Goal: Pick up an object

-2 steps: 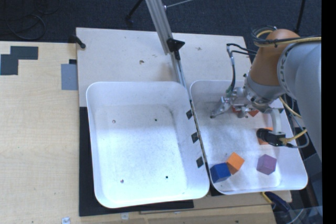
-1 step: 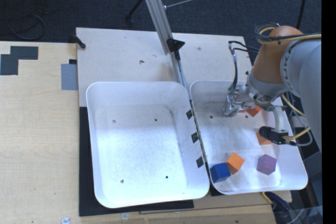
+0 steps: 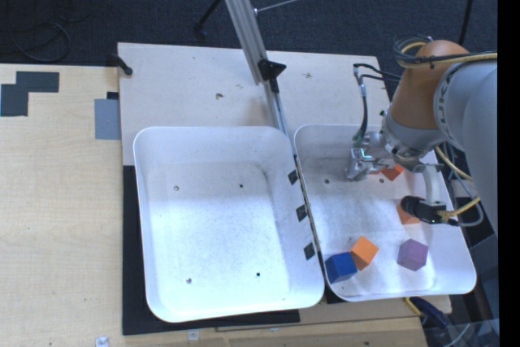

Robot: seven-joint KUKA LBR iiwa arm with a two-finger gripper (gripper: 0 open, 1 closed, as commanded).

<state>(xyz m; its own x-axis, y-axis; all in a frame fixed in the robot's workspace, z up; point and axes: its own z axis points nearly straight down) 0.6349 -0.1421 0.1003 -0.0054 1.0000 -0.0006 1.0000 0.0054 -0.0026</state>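
My gripper (image 3: 358, 168) hangs low over the back of the right bin (image 3: 455, 282), close to the bin floor. Just right of it lies a small red-orange block (image 3: 393, 171), partly hidden by the wrist. A second orange block (image 3: 408, 214) sits further right, half covered by a black cable. Near the bin's front edge lie a blue cube (image 3: 340, 266), an orange cube (image 3: 365, 251) touching it, and a purple cube (image 3: 413, 254). I see nothing in the gripper.
The left bin (image 3: 150, 175) stands beside the right one, with black clips along the shared rim. A slanted aluminium post (image 3: 246, 28) rises behind the bins. Cables loop around the arm at the right.
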